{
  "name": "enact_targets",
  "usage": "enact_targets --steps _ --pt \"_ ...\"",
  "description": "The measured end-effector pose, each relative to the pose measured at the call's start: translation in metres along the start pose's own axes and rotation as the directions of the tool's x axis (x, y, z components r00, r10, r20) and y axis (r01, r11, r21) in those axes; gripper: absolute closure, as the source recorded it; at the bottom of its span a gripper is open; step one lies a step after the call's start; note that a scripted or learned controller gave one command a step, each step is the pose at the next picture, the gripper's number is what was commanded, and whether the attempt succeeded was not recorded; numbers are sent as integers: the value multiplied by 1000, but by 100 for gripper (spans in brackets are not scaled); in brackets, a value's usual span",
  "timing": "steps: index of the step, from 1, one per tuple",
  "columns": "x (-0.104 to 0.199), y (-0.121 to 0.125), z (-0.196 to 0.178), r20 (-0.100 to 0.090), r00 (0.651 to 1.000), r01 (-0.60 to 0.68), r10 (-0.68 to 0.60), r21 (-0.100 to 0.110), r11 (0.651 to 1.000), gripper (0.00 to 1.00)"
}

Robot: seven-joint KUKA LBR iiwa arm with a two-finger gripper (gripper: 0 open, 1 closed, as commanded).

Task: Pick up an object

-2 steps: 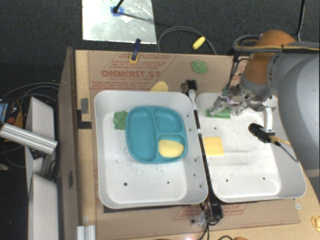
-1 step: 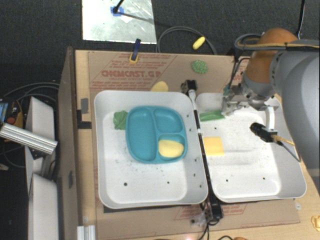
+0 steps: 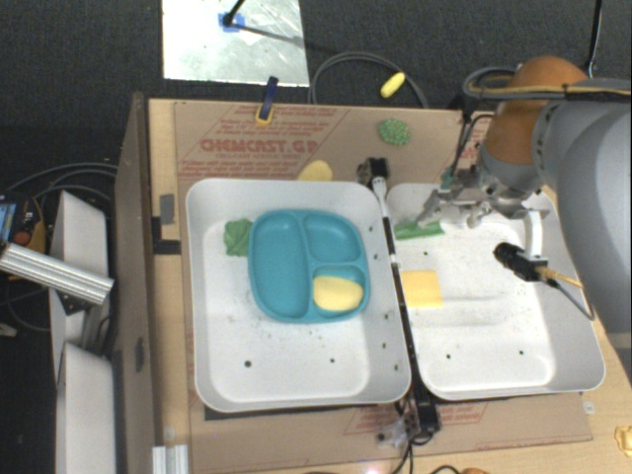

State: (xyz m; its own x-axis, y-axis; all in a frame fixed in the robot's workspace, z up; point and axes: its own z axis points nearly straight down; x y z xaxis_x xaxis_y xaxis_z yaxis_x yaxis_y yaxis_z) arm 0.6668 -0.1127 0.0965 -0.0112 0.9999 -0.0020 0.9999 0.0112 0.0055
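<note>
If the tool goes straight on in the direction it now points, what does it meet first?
Probably the green object at the right bin's back left: the tool points down toward it. Depth is unclear, so it may meet the bin floor beside it.

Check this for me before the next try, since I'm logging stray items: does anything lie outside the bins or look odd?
Yes. A green knobbly piece and a yellow piece lie on the cardboard behind the left bin, outside both bins. Another yellow item sits on the dark floor beyond. In the bins, nothing looks spilled or damaged.
</note>
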Motion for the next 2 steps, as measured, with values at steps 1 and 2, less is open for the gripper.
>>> enact_targets --steps 1,2 --pt "-48 -61 -32 0 1000 -15 15 6 1000 0" --pt "12 -81 -113 -3 1000 -2 2 -2 1000 0"
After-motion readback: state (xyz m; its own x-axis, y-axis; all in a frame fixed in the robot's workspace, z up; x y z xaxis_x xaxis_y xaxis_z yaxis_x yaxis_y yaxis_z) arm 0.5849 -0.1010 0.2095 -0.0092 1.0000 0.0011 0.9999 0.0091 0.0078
